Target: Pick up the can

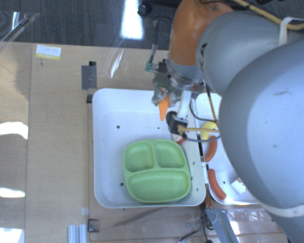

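Observation:
My gripper point(161, 99) hangs over the back right part of the left bin point(107, 135). A small orange carrot-shaped piece point(163, 110) sticks out downward from between its fingers, so the gripper looks shut on it. The grey arm with its orange band reaches in from the right and hides most of the right bin point(228, 196).
A green divided plate point(157, 171) lies at the front of the left bin. In the right bin lie two reddish sausages point(211, 150) point(216, 184), a yellow piece point(209, 128) and a small white item point(238, 185). The left bin's left and back parts are bare floor.

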### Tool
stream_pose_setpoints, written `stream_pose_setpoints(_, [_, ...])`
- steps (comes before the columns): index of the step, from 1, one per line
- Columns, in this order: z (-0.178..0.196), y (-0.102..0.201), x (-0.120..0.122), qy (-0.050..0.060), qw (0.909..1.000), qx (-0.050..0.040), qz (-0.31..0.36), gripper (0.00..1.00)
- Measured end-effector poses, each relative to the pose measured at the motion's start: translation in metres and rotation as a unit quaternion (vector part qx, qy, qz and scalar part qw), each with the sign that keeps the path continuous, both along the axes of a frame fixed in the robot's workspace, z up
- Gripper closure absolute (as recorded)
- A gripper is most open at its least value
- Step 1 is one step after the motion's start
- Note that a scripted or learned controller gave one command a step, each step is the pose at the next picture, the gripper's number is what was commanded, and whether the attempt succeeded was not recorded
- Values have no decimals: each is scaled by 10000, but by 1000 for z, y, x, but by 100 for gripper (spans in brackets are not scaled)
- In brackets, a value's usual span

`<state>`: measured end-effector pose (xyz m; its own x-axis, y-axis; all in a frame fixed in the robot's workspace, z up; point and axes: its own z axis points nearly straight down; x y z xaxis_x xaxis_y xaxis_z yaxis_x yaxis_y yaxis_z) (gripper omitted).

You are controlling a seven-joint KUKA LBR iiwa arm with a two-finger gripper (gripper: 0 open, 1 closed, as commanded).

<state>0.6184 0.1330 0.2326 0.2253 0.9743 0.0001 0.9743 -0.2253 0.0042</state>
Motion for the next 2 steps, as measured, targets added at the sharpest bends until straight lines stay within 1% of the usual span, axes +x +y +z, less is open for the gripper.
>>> stream_pose_setpoints(1, [70,39,14,-24,9850,16,-1724,100])
stream_pose_setpoints(2, [188,-4,48,-42,10000,8,39,100])
